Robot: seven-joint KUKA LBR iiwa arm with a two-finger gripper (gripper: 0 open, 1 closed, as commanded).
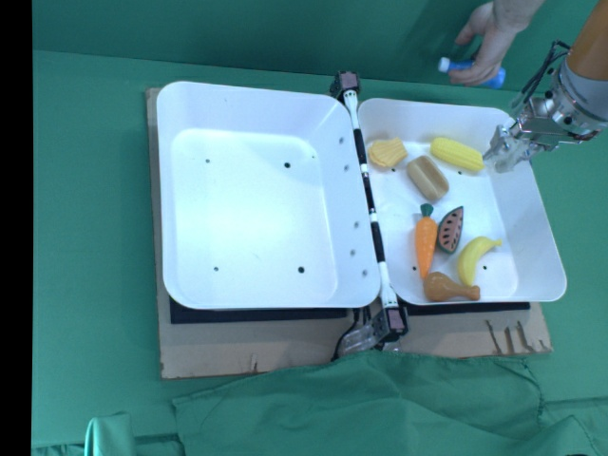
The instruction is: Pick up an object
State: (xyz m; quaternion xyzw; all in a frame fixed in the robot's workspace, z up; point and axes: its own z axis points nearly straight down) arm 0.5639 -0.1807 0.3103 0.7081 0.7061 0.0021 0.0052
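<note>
Bins: two shallow white plastic bins side by side on a brown cardboard sheet, clipped along their shared edge, likely so neither slides. The left bin shows bare floor; the right bin carries all the toys.

Arm: one grey arm with an orange band coming in from 3 o'clock, wrist hanging over the right bin's 1 o'clock corner.

Gripper: the metal two-finger gripper points down at the bin's 2 o'clock rim, just beside the corn. Nothing sits between the fingers; how wide the jaws stand I cannot tell from this angle.

Person: one bare human hand at 1 o'clock, outside the bins, resting on a small blue-and-white object on the green cloth.

Toys, seven in all, one of each, lying loose and apart, which leaves room for fingers:
- yellow plastic corn cob, at 12 o'clock in the bin, nearest the gripper and my guess for the target
- orange carrot with green top, centre
- yellow banana, at 5 o'clock
- brown chicken drumstick, at 6 o'clock
- tan bread roll, just beside the corn
- red watermelon slice, touching the carrot's side
- yellow ridged chip-like piece, at 11 o'clock
</note>
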